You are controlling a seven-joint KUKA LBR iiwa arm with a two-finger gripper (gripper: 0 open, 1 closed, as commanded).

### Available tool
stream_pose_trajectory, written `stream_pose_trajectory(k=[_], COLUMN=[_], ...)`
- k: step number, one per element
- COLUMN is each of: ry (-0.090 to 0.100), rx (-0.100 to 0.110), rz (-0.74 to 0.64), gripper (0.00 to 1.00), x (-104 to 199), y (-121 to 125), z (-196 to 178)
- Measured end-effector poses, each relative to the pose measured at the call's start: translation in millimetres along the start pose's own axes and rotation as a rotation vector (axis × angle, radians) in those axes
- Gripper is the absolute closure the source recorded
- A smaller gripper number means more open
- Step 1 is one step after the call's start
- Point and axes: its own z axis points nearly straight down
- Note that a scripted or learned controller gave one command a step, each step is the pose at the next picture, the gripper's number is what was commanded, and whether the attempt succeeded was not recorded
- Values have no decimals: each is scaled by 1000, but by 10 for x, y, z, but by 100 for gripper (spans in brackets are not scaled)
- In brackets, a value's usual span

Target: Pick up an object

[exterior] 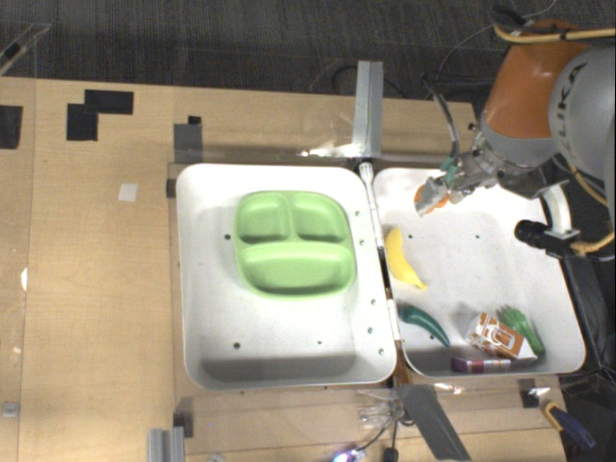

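Several small things lie in the right white plastic bin [539, 258], and any of them would serve as the object to pick up: a curved yellow banana [402, 260] against the left wall, a dark green curved piece [424, 321] just below it, and near the front wall an orange-and-white printed packet [495, 335] touching a green leafy item [526, 329], with a slim purple tube [479, 362] just in front of them. The tool [435, 196] hangs over the back left part of this bin, above bare floor and apart from all of these; something orange shows at its tip, but whether that is a held thing or part of the tool is too small to tell, and I cannot tell how far it is open. The banana looks like the easiest target, being nearest and lying alone. A good grasp would come straight down across its narrow width, keeping clear of the bin wall beside it. In the left white bin [207, 335] rests a light green divided plastic tray [292, 243], well away from the work. Both bins sit on the pale wooden table [87, 277].
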Motion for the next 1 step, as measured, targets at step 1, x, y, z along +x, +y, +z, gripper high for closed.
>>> stream_pose_trajectory(k=[1], ry=[1], rx=[3], rz=[49], gripper=[100], x=[598], y=[-221], z=[-138])
